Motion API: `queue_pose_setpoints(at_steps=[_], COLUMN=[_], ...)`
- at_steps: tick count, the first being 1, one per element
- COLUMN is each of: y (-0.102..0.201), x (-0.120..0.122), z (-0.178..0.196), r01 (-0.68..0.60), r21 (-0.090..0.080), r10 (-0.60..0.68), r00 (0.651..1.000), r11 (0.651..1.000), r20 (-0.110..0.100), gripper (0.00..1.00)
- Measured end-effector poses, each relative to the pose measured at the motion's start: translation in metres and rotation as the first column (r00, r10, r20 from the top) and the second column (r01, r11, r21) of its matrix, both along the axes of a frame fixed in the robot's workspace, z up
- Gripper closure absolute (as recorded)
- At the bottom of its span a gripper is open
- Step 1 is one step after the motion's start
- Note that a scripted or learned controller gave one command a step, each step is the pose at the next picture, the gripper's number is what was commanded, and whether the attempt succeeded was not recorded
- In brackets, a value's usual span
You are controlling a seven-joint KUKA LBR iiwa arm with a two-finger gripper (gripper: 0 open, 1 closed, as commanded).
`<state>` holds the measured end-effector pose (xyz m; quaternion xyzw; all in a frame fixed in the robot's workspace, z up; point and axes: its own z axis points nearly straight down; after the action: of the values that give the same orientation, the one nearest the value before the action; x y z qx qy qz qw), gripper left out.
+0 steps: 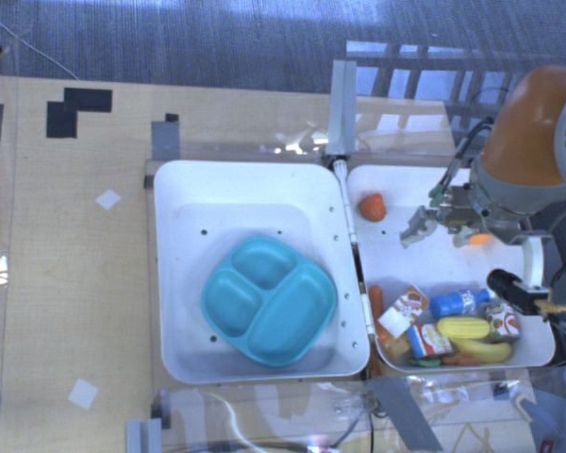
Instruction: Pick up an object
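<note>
Over right bin (396, 182), claw (417, 230) grip state unclear, labels too small to read

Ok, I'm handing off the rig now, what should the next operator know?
Claw: hangs over the upper part of the right bin, nothing visibly held.
Small red-orange item lies alone near the right bin's upper left corner, apart from the claw.
Pile along the bin's lower edge: yellow banana-like piece, blue bottle, small packets.
Left bin holds the blue divided plate.
Done: nothing picked. Left: grasp and lift one object.
</note>
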<state>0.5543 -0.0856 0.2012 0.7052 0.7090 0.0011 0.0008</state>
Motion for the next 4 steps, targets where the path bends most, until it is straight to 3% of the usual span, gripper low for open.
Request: queue_pose_setpoints(at_steps=[1, 2, 3, 4], y=[-0.058, -0.037, -0.003, -0.005], x=[-0.067, -0.057, -0.03, -0.02], z=[-0.037, -0.087, -0.111, -0.112], r01=[-0.013, 0.232, 0.181, 0.376], r21=[-0.001, -0.006, 0.002, 0.006], r10=[0.013, -0.231, -0.181, -0.376], r00=[1.0, 0.972, 0.983, 0.927], r11=[1.0, 0.973, 0.983, 0.927], r20=[0.001, 0.041, 0.015, 0.008], gripper=[0.0, 0.0, 0.0, 0.0])
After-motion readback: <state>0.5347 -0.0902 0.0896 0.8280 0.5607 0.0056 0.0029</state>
